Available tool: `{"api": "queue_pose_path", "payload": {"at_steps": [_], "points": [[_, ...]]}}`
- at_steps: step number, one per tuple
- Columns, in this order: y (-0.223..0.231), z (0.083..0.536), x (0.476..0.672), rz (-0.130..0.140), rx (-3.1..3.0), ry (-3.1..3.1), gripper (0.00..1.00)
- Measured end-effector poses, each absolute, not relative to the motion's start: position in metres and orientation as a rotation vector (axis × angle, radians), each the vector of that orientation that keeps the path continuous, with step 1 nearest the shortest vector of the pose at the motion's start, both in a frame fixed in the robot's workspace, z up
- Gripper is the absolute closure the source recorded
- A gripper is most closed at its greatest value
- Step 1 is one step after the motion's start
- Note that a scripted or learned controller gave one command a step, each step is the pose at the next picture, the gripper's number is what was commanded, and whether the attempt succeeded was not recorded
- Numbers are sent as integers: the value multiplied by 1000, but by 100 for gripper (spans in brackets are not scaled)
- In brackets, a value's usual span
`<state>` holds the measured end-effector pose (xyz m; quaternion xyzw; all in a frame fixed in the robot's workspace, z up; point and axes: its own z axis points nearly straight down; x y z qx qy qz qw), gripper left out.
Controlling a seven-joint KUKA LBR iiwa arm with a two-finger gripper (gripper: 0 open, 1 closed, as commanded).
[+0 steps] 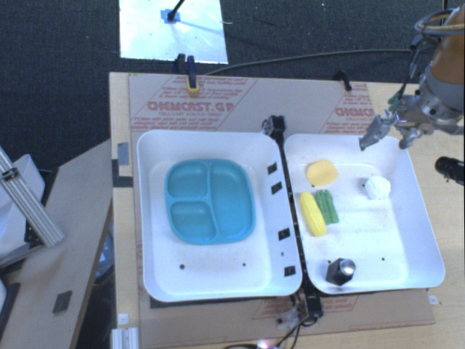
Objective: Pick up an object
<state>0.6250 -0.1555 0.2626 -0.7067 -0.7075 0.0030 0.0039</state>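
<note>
Two fingers, mine, spread apart with nothing between them: my gripper (388, 134) hangs at the far rim of the right white bin (425, 227), toward its outer corner. One fingertip (365, 142) juts left over the far wall; the other sits closer to the wrist. From this slanted view I can't judge my height above the bin floor; I look well clear of it.

Nearest candidate: small white crumpled lump (377, 187), just nearer the camera than my fingers. Roundish, no clear long axis, so wrist angle should matter little.

Next out: rounded yellow piece (321, 172), left of the lump, close to the divider. Touching or nearly touching it on the near side, a long yellow corn-like cob (313, 213) with a green ridged stick (327, 206) lying just beside it on the right. Both run roughly far-to-near, parallel with the divider. Fingers would need to close across that axis, and the pair lies so tight that I'd likely catch both or neither.

Farthest: dark, shiny metallic rounded object (340, 271) at the near edge of the bin.

Left white bin (158, 217) holds a blue compartment tray (211, 200), well apart from me.

Judgement: nothing grasped yet. The white lump is the short reach: draw toward the camera, then drop straight down.
</note>
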Motion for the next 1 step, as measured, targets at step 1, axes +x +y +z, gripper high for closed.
{"api": "queue_pose_path", "payload": {"at_steps": [1], "points": [[-155, 270, 627, -1, -2219, -2226, 0]]}}
